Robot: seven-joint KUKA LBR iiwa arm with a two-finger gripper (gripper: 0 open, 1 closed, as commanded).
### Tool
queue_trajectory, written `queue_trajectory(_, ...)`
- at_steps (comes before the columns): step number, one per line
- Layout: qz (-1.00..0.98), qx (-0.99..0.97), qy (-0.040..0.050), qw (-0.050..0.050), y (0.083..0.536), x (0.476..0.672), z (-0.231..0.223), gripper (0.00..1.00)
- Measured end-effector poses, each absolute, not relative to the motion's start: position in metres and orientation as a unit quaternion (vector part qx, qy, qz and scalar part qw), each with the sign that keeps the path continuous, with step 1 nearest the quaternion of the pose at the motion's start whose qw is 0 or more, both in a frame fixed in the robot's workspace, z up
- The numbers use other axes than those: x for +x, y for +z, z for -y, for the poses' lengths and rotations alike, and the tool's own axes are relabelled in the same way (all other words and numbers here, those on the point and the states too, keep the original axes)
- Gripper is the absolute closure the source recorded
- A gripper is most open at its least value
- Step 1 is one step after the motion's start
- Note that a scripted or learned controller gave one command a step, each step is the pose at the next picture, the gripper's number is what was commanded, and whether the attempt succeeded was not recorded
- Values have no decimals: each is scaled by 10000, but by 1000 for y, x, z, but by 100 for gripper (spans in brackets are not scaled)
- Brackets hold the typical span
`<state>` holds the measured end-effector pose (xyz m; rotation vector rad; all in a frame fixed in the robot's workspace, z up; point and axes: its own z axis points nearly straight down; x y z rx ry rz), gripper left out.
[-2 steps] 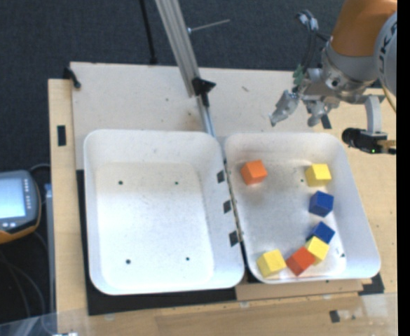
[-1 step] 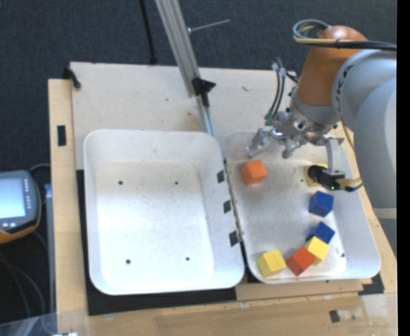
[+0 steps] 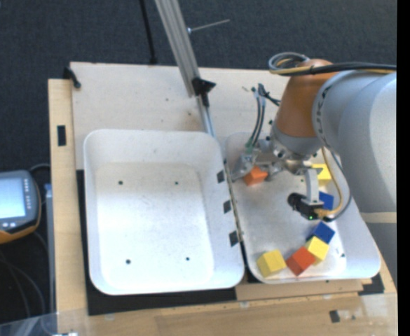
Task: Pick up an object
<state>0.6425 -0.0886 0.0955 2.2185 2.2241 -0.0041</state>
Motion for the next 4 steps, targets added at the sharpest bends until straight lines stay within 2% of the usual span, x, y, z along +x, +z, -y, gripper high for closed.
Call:
queue_trajectory(1, -7061, 7081, 23, 11, 108, 645, 90, 100)
queue_trajectory(2, -7104, 7038, 39, 26, 202, 647, 4, 100)
queue_trajectory(3, -7072, 7070, 8, 3, 209, 639, 24, 100)
queue_trajectory(4, -7100, 7042, -3, -12, 196, 630, -48, 100)
